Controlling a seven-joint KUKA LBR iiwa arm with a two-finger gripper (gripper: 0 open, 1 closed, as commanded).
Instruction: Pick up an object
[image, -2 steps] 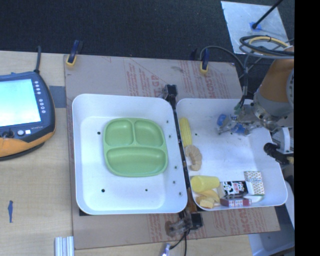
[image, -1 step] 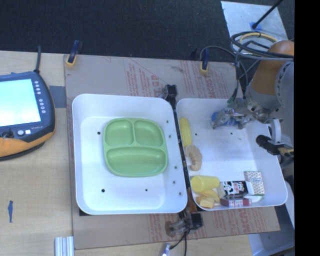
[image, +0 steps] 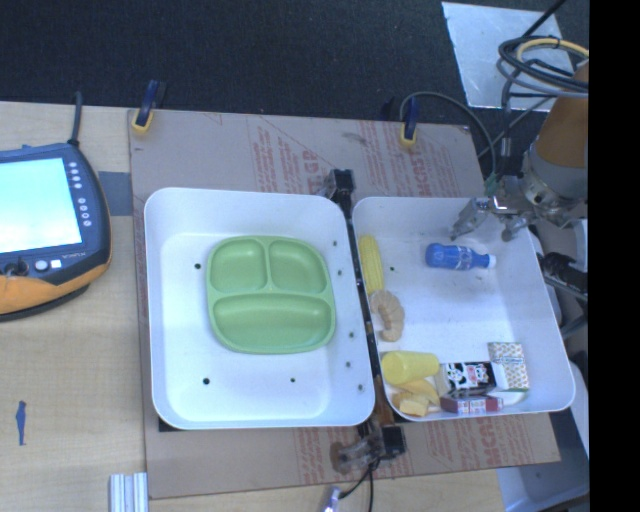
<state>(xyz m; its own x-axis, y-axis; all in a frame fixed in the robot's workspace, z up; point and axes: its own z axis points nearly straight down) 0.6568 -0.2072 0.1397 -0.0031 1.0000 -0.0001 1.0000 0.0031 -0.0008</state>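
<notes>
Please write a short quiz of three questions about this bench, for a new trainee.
1. True or false: the green plate lies in the left bin.
2. Which thing lies nearest the gripper? A) corn cob B) blue bottle C) yellow cup
3. Fill in: the corn cob lies along the ____ wall of the right bin.

Key
1. True.
2. B: the bottle lies just below the gripper in this view.
3. Left, beside the divide between the bins.
</notes>
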